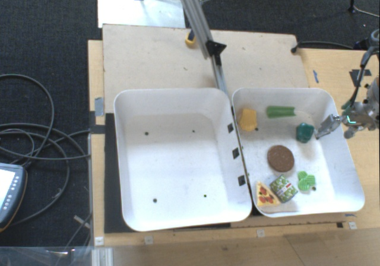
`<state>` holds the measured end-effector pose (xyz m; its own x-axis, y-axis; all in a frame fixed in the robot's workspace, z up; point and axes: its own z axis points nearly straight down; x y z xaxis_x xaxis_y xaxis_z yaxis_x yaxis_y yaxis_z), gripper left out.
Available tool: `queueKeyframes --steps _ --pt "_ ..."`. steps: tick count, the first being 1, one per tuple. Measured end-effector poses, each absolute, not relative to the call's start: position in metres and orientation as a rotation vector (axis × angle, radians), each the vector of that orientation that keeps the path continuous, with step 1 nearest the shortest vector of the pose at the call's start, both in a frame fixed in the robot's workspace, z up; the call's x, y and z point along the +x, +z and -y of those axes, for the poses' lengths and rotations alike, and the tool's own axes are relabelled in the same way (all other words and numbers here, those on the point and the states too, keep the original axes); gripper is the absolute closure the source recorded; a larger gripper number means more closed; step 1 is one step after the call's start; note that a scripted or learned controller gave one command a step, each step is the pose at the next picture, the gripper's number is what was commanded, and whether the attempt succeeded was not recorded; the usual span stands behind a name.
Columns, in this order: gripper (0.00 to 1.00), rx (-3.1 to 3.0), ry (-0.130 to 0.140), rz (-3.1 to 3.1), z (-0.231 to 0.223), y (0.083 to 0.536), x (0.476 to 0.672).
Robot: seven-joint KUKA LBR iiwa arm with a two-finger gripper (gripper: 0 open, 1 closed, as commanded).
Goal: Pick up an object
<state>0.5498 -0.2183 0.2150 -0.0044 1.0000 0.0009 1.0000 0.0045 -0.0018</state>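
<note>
On your left sits the left bin (pixel 127 140), a shallow white tray showing bare floor with a few dark dots, and just beside it the right bin (pixel 350 170) holds everything you could pick. Reading across that bin you find a yellow block (pixel 248 119) near its left wall, a pizza-slice toy (pixel 266 195) and a small printed packet (pixel 285 189) at the front, a brown disc (pixel 280 158) in the middle, a green cylinder (pixel 280 111) at the back, a light green leafy piece (pixel 307 181), and a teal object (pixel 304 132). At the right rim you see the gripper (pixel 336 125) just beside the teal object, nothing visibly between its fingers, and you cannot tell whether the jaws stand open or closed.
</note>
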Motion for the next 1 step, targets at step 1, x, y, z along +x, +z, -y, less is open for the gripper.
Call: queueKeyframes --steps 1 --pt "0.0 -2.216 -0.001 2.228 0.2182 0.2169 0.5506"
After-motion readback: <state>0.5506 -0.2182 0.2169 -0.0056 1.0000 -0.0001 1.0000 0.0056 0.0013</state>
